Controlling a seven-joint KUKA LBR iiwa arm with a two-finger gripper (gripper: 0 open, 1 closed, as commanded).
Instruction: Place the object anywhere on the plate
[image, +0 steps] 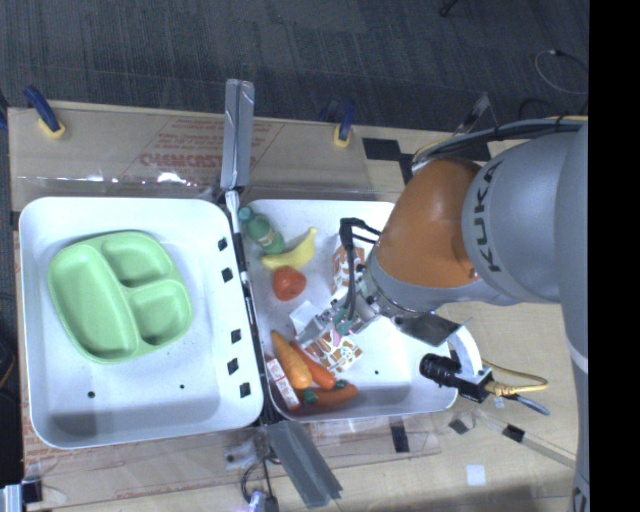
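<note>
Grey arm (520, 220) looms closest, orange band over right bin (400, 390) | left bin (40, 300): green sectioned plate (120, 292) | right bin: bottle (262, 232), banana (292, 249), tomato (288, 284), carrots (305, 365), patterned packet (332, 348) | hand (345, 318) low over packet, grip can't be made out

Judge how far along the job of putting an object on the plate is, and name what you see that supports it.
Done: nothing yet; the green plate in the left bin carries no object.
In hand: the arm's hand is low in the right bin among the toy food, by a patterned packet.
Left: grasp, carry over, place.
</note>
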